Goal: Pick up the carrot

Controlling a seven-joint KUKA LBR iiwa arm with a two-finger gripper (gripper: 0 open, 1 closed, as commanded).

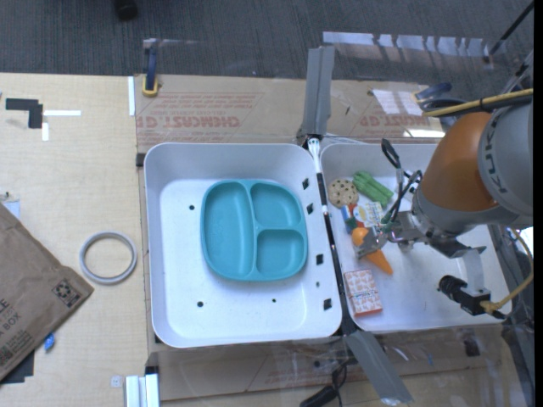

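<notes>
Orange-banded arm (462, 172) reaches low into right bin (424, 299), gripper (375, 241) right at the carrot (374, 255) beside the snack box (363, 292); finger state unreadable.

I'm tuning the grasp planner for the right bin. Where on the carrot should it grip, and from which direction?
Grip the carrot across its thick middle, coming straight down from above. It lies flat on the right bin's floor, slanting toward the lower right, so close across that axis. The end effector is already at its upper end; the small carton just below leaves little room there.
</notes>
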